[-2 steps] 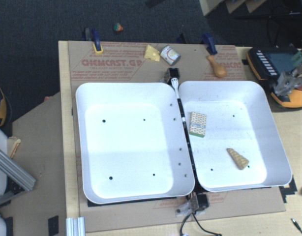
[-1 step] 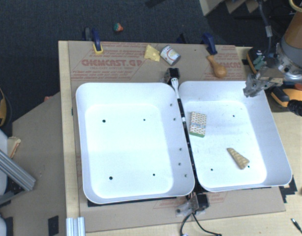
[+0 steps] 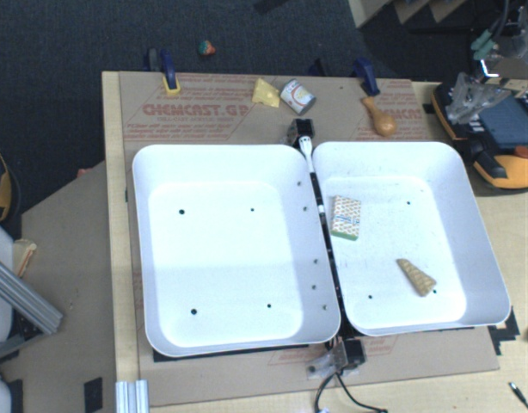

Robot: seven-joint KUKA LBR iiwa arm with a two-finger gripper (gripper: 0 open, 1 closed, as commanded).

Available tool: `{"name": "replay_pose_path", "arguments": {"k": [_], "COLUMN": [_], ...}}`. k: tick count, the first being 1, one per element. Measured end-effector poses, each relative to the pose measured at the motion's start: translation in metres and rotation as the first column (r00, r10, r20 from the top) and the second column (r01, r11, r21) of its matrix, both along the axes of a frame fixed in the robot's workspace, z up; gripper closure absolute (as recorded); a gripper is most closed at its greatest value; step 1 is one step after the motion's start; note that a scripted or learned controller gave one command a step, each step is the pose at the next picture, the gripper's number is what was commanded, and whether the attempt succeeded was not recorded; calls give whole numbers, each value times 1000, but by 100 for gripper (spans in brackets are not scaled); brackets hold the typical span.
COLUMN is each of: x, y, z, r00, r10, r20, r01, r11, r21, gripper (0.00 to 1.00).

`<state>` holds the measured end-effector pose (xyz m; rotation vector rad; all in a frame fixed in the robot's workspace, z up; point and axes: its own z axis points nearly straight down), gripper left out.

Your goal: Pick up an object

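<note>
The gripper [image 3: 472,100] appears as a grey metal assembly at the far right of the camera view, towards the rear. Its outline is blurred and partly cut off by the frame edge. The wrist and arm links behind the gripper cannot be distinguished, so their pose cannot be determined.

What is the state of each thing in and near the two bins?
Left bin: lying flat on the bench.
Right bin: holds two things.
Patterned packet: lying flat in right bin, near divider.
Tan cone: lying on its side in right bin.
Yellow wedge: on the board behind the bins.
</note>
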<state>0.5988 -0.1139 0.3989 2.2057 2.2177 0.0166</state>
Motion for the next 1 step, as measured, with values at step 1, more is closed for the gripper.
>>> {"name": "replay_pose_path", "arguments": {"k": [1], "x": [12], "y": [70], "z": [-73], "r00": [1000], "r10": [1], "r20": [-24], "r01": [-1], "r11": [1000], "r21": [5], "gripper": [100]}}
